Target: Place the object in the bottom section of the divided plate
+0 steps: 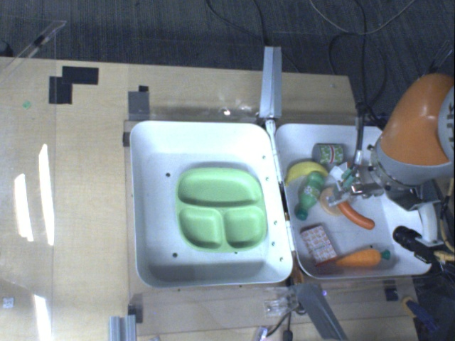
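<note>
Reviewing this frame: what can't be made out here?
- Pincer: too small and cluttered in the camera view to tell its state or whether it holds anything.
- Green bottle: label too small to read.
- Can: print blurred.
- Arm: cut off by the right edge.

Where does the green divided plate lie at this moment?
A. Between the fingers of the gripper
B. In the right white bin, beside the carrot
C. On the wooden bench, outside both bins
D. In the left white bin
D: the green divided plate rests on the floor of the left white bin, while the carrot lies in the right white bin.
</note>
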Motion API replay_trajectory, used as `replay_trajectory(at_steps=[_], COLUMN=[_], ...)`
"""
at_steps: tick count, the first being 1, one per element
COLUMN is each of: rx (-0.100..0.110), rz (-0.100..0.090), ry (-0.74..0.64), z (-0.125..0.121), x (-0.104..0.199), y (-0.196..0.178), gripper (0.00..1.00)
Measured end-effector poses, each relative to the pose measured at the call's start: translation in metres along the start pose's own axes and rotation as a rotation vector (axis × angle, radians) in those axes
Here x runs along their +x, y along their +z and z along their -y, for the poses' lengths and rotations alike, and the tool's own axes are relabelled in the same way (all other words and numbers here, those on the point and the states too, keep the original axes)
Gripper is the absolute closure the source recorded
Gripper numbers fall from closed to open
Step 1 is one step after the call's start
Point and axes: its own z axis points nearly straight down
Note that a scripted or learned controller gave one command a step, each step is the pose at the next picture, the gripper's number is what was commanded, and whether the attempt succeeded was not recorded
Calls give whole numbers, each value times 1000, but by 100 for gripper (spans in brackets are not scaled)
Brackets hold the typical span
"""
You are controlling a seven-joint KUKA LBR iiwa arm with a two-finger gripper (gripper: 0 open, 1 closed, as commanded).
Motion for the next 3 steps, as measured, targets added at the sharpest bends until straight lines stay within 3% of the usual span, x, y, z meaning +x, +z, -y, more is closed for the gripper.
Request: replay_trajectory(at_steps=[1,2,3], rx=[2,3,3], rz=[0,-1,-1], ry=[-106,-213,-214], z=[-45,-107,-107], x=[88,134,134], y=[11,11,11], gripper=[100,100,0])
